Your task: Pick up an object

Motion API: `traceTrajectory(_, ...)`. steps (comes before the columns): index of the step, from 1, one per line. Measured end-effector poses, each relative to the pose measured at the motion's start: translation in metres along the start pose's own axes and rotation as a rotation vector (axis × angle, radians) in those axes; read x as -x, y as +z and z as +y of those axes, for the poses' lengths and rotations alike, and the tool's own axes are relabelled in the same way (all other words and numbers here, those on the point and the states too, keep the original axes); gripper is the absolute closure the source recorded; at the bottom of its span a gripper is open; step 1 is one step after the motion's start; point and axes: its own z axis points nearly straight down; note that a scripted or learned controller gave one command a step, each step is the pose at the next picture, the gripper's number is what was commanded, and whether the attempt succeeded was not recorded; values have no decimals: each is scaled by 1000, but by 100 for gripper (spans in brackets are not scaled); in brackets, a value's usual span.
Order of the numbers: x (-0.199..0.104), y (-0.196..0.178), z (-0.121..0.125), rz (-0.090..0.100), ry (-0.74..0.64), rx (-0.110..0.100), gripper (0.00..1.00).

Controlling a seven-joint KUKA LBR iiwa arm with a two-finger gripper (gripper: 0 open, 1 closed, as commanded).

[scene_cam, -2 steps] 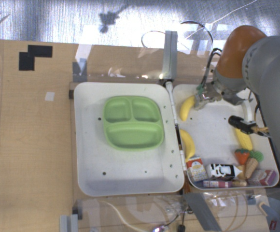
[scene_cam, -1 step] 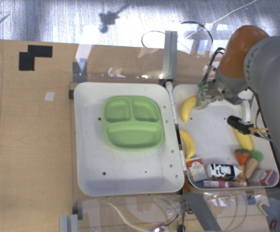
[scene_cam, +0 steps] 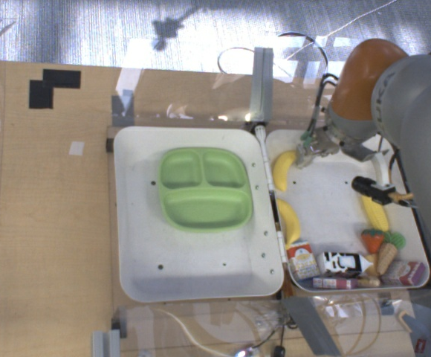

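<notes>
My gripper (scene_cam: 303, 155) hangs low over the back left corner of the right bin (scene_cam: 327, 199). Its tip is right beside the upper end of a yellow banana (scene_cam: 282, 168) that lies along the bin's left wall. I see nothing between the fingers. A second banana (scene_cam: 290, 222) lies further forward by the same wall, and a third banana (scene_cam: 376, 214) lies at the right side. A toy carrot (scene_cam: 375, 239) with green leaves sits just in front of that third banana.
A green divided plate (scene_cam: 204, 188) lies in the left bin (scene_cam: 148, 259). Along the right bin's front edge stand a small red-and-white carton (scene_cam: 302, 261), a black-and-white carton (scene_cam: 343, 262), a pink bar (scene_cam: 334, 282) and a pink box (scene_cam: 412, 273). The arm covers the back right.
</notes>
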Motion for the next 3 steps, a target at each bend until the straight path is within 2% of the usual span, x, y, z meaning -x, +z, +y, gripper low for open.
traceTrajectory(1, -3, 0, 0, 8, -2, -6, 0)
traceTrajectory(2, -43, -100, 13, 2, -193, 0, 0)
traceTrajectory(3, -2, -1, -21, -1, -160, 2, 0)
